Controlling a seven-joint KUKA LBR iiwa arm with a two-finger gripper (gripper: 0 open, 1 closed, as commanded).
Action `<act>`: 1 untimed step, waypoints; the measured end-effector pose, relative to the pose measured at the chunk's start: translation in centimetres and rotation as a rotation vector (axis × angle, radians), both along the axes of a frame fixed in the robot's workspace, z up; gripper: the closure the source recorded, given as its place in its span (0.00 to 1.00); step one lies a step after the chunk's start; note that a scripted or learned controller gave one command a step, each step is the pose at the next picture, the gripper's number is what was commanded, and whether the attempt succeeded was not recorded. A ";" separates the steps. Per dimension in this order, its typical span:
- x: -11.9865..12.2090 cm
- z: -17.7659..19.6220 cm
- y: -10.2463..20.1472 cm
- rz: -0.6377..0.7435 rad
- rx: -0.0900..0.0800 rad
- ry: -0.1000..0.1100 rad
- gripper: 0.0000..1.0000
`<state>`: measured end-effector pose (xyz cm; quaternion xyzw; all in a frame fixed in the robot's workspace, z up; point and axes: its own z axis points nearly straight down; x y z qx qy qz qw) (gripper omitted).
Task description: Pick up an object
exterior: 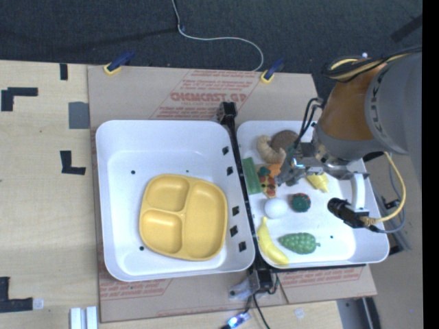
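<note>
The right bin (343, 252) holds several toy foods: a white egg (276, 208), a dark green round piece (300, 202), a bumpy green fruit (299, 242), a yellow banana (270, 242), a green strip (251, 177), a tan piece (269, 149) and a brownish lump (285, 140). My gripper (291, 171) hangs low over the bin's upper middle, just above the egg and the dark green piece, beside a small orange and red piece (269, 179). A small yellow piece (317, 181) lies right of it. The wrist hides the fingertips.
The left bin (116, 149) holds a yellow divided plate (183, 215). The arm's orange band (346, 112) and grey body cover the right bin's upper right. A black connector with cable (346, 212) hangs over the bin's right side.
</note>
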<state>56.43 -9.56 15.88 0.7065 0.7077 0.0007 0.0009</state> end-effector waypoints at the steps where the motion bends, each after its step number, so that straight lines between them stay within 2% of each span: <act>1: 0.2 6.3 -0.1 0.000 0.000 -0.002 1.00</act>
